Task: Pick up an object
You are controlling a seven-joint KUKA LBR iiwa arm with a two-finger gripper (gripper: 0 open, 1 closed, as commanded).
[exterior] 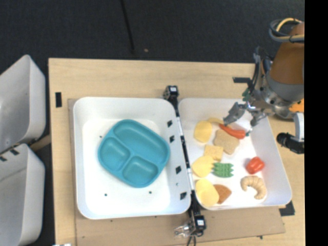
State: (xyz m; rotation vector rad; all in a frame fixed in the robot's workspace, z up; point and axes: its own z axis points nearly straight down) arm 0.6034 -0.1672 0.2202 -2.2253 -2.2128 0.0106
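Observation:
My gripper (244, 118) hangs over the back of the right bin (274, 152), reaching in from the right. Its two grey fingers (233, 114) are spread apart, so it is open with nothing between them. Just below the fingertips a red chili (233, 132) lies across a tan bread slice (227, 142). Around these lie a yellow fruit (203, 131), a yellow cube (213, 151), a lemon-like piece (202, 166), a green toy (222, 169), a red tomato (254, 164), a curled beige croissant (254, 185), a yellow disc (205, 192) and an orange-brown piece (223, 192).
The left bin (87, 188) holds a blue divided plate (134, 152). A black-clipped divider (179, 147) joins the two bins. The wooden bench (113, 78) runs around both. White boxes (20, 101) stand off the bench at the left.

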